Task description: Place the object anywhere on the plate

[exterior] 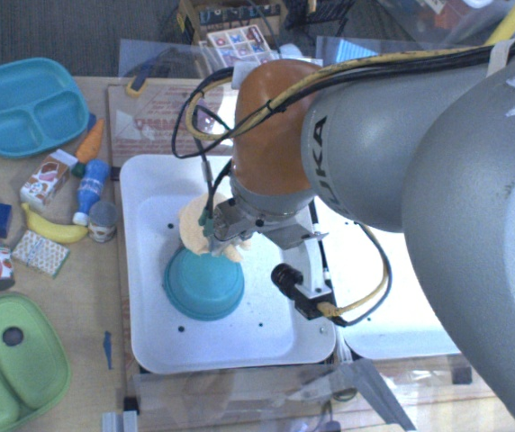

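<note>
A blue round bowl-like dish (205, 284) lies in the left white bin (145, 331), toward its front middle. Just behind it, touching its far rim, is a pale yellow flat round piece (191, 223), partly hidden by the arm. My gripper (224, 232) hangs under the orange wrist band, right over the place where the yellow piece and the blue dish meet. The wrist housing covers the tips, and I cannot tell whether anything is held.
The grey arm covers the back of the left bin and most of the right bin (402, 331). On the bench to the left lie a teal divided tray (28, 106), a banana (52, 226), a blue bottle (89, 187), a small carton (46, 178) and a green tray (10, 358).
</note>
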You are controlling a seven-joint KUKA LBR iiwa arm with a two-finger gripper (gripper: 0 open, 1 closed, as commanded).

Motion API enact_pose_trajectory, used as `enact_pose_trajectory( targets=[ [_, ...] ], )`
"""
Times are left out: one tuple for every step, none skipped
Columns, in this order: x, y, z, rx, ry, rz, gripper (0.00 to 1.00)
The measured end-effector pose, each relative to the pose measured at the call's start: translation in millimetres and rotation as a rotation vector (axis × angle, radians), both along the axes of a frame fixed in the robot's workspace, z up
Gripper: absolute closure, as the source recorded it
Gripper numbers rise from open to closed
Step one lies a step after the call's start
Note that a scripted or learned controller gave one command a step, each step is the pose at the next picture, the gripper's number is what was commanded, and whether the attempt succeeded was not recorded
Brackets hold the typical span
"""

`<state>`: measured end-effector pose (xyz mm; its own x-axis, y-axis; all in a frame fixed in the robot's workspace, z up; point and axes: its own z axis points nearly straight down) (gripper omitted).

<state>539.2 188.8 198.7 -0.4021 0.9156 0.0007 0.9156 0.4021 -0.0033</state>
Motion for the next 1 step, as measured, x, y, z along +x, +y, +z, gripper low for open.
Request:
enact_pose_trajectory(
  targets=[
    [0.1, -0.1, 0.3, 0.000, -0.001, 0.000, 0.00]
  ],
)
